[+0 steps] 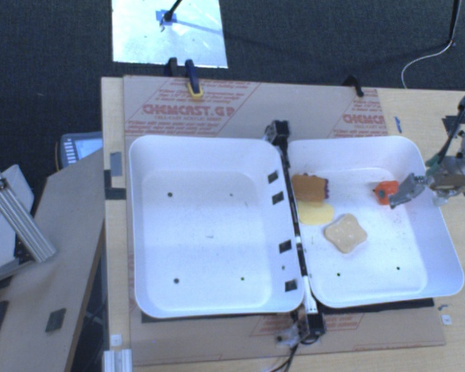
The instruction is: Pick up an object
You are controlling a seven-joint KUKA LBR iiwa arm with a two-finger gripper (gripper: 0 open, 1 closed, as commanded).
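The right bin (pixel 438 246) holds several small objects. A brown block (pixel 310 187) lies against its left wall, with a flat yellow piece (pixel 316 214) just below it. Nearer the front is a beige toast-shaped piece (pixel 346 233). A small orange object (pixel 384 192) sits toward the bin's right side. My gripper (pixel 401 194) reaches in from the right edge of the view and its tip is right beside the orange object, on that object's right. Whether it touches the object cannot be told.
The left bin (pixel 209 231) stands beside the right one, with black clips (pixel 287 246) along their shared wall. Both rest on a cardboard sheet (pixel 240 103) over the bench. A shiny metal plate (pixel 169 22) lies at the back.
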